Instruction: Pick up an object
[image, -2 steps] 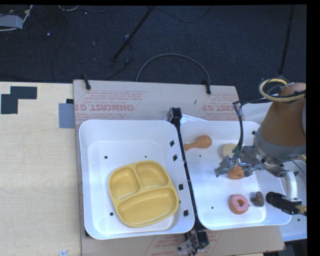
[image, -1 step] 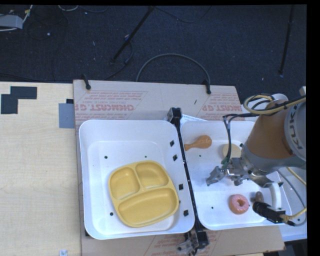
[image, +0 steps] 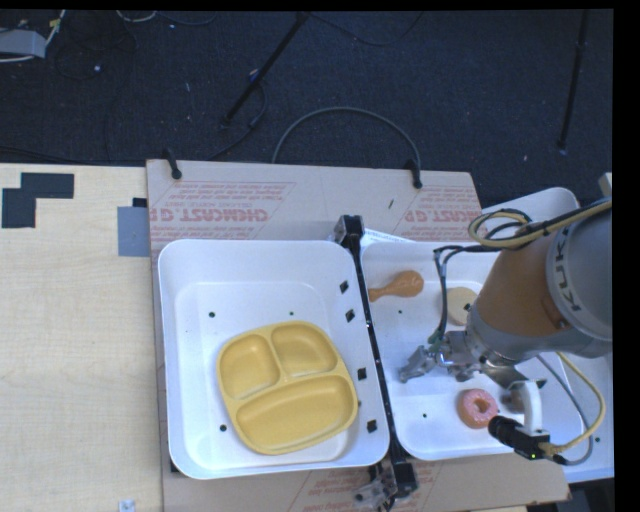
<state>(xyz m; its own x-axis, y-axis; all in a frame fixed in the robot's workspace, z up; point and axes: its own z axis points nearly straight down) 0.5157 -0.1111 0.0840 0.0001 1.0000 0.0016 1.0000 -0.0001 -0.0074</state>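
In the left bin a yellow divided tray lies toward its near edge. In the right bin the gripper hangs released and empty; the pink donut lies just right of it, nearer the front edge.

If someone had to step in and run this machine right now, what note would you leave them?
Gripper: low over the right bin, near its left side. Nothing shows between its fingers; whether they are open or shut is unclear.
Things in the right bin: a pink doughnut near the front, a tan drumstick-shaped toy toward the back, a pale round piece partly behind the arm.
Left bin: a yellow divided plate.
Done: nothing lifted yet.
Left: grasp one object and raise it.
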